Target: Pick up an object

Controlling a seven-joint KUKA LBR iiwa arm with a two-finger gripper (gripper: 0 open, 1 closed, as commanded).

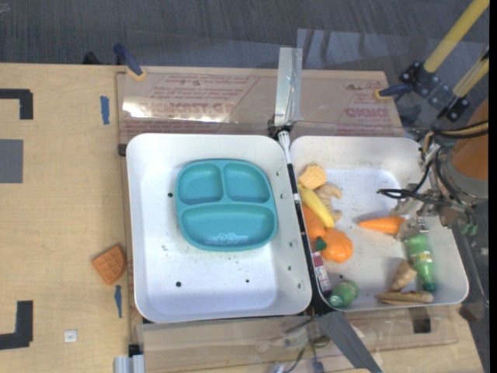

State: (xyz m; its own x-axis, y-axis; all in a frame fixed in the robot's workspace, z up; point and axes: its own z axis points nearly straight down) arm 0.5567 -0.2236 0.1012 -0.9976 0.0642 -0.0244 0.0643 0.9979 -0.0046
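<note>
Jaws (417,222) at right bin's (365,152) 3 o'clock, over carrot (382,224) tip and green bottle (420,258) | grip state: cannot tell | teal plate (226,205) centred in left bin (155,162)

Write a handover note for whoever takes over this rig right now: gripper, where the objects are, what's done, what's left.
Gripper: low over the right bin, near its right side; the camera view does not settle whether it is open or shut.
Objects: the carrot lies just left of the gripper, the green bottle just below it. The banana and orange pepper sit by the divider. The teal divided plate is in the left bin.
Done: arm positioned in the right bin.
Left: nothing visibly grasped; grasp and lift one object.
</note>
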